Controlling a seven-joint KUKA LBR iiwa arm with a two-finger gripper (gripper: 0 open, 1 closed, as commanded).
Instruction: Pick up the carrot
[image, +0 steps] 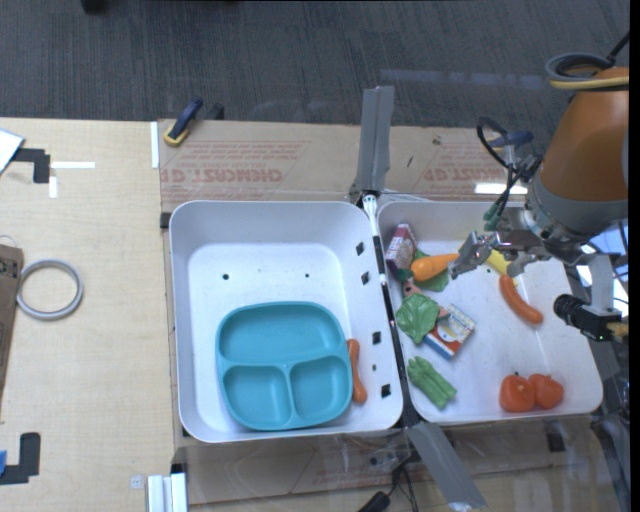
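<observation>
Dark carpet lies behind a cardboard-topped counter (300, 158) that bears two white bins. The carrot (433, 266) lies in the right bin (570, 405), near its back left corner, just beside a small bottle (402, 246) and touching a leafy green toy (418, 318). The gripper (478, 254) sits at the carrot's right end, its fingers apparently closing on that tip, though I cannot tell whether they truly pinch it.

My worry is a grip so near the end: the carrot could pivot and slip free on the lift, or drag the greens along. Other orange pieces could confuse a retry: an orange sausage-like piece (521, 300) to the right, and an orange stick (355, 371) beside the teal plate (284, 364) in the left bin (200, 240).

Finger detail is blurred against wrist cabling, and the arm is cut off at the frame's right.
</observation>
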